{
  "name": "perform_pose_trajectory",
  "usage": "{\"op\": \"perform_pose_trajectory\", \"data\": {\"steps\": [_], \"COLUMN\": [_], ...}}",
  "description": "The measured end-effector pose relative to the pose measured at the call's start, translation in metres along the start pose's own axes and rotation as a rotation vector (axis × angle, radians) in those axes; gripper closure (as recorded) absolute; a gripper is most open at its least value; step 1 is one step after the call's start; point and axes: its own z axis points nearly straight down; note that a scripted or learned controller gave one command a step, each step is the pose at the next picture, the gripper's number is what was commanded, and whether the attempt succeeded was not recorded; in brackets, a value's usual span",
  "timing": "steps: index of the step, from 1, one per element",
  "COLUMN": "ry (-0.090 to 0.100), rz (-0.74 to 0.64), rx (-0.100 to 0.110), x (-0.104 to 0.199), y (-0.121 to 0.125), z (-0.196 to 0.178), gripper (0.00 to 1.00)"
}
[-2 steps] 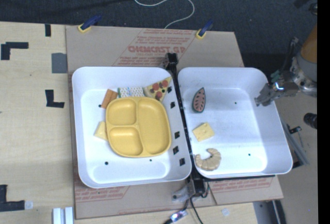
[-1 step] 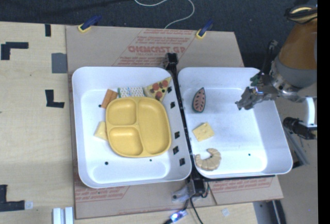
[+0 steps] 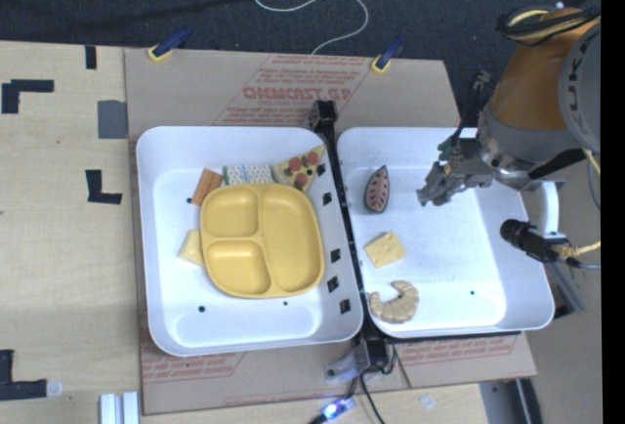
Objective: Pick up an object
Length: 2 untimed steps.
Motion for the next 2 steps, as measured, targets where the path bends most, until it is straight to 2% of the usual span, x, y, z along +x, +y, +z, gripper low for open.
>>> {"op": "perform_pose_trajectory", "data": {"steps": [1, 2], "ry": [0.0, -0.001], "rz": [0.0, 0.001], "rx": [0.0, 0.002], "x": [0.046, 0.102], "y": [-0.008, -0.017], "z": [-0.009, 0.0], "gripper": [1.0, 1.0]}}
